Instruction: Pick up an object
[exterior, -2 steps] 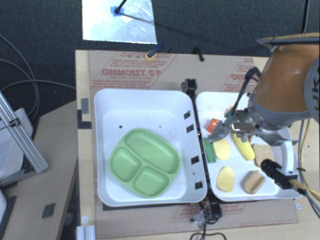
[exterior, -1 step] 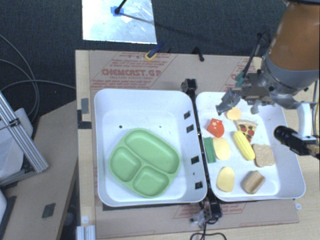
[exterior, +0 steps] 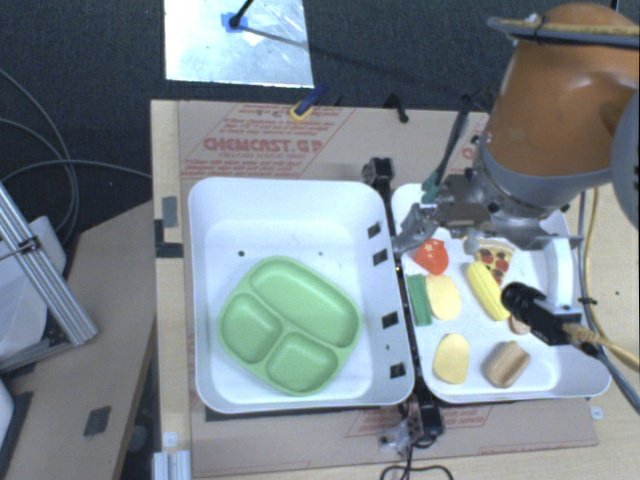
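Arm (exterior: 560,98), toy food (exterior: 450,356) in right bin (exterior: 585,373)

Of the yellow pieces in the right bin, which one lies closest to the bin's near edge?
The pale yellow piece beside the brown roll; the corn cob and the other yellow piece both lie farther back.

A green divided plate (exterior: 290,324) lies in the left white bin (exterior: 215,218), its three compartments facing up, a little toward the near side. Both bins sit on a sheet of brown cardboard (exterior: 262,140) with red printing, spread over the surface (exterior: 110,298). Beyond the cardboard's far edge lies a shiny silver square (exterior: 205,28) on dark carpet (exterior: 70,78), a small blue piece (exterior: 236,22) on it. At far left stands a slanted aluminium rail (exterior: 45,278), with thin cables (exterior: 40,183) looping over the carpet just beyond it.
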{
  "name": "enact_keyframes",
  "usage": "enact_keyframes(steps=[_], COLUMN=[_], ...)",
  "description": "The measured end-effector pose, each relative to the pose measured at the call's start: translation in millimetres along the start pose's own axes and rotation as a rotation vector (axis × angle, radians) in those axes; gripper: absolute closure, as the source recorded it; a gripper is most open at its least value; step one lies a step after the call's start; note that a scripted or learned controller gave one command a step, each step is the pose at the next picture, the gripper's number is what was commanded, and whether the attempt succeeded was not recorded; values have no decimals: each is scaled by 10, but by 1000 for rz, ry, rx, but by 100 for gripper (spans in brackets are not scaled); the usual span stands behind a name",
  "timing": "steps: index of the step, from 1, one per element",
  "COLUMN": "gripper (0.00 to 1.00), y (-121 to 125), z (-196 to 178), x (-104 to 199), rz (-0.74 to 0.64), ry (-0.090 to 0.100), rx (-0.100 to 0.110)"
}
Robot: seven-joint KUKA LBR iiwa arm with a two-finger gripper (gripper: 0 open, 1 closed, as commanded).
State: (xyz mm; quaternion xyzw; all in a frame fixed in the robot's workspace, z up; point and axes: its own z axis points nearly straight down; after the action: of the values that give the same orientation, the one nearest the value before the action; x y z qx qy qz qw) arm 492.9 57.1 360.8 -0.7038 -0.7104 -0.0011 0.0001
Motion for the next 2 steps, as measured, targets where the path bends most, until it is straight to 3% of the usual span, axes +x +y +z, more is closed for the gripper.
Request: enact_keyframes(steps=[1, 2], gripper=[0, 100], y=[-57, -47], z=[-277, -378], x=[83, 77], rz=[3, -3], ry=[0, -1], rx=[-4, -6])
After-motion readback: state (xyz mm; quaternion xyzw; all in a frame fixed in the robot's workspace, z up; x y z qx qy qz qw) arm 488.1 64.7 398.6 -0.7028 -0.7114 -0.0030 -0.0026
